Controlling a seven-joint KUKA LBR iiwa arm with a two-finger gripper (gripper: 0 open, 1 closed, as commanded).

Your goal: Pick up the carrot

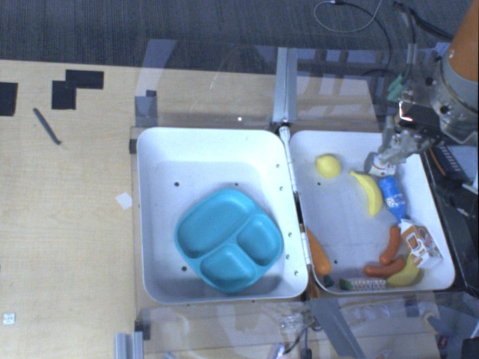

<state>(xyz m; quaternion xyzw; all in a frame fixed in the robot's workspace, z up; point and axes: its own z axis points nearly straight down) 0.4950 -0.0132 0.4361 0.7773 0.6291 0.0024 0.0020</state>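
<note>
One carrot [319, 254] lay at right bin's [441, 223] front-left corner; gripper [387, 161] hovered near back edge, finger state unclear.

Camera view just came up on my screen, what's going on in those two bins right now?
The arm reaches in from the right with its gripper over the far end of the right bin, near the banana and the blue-and-white packet. The carrot lies untouched at that bin's near left edge, well apart from the gripper. A lemon, sausages and a small carton are also in that bin. The left bin holds a blue divided plate.
</note>
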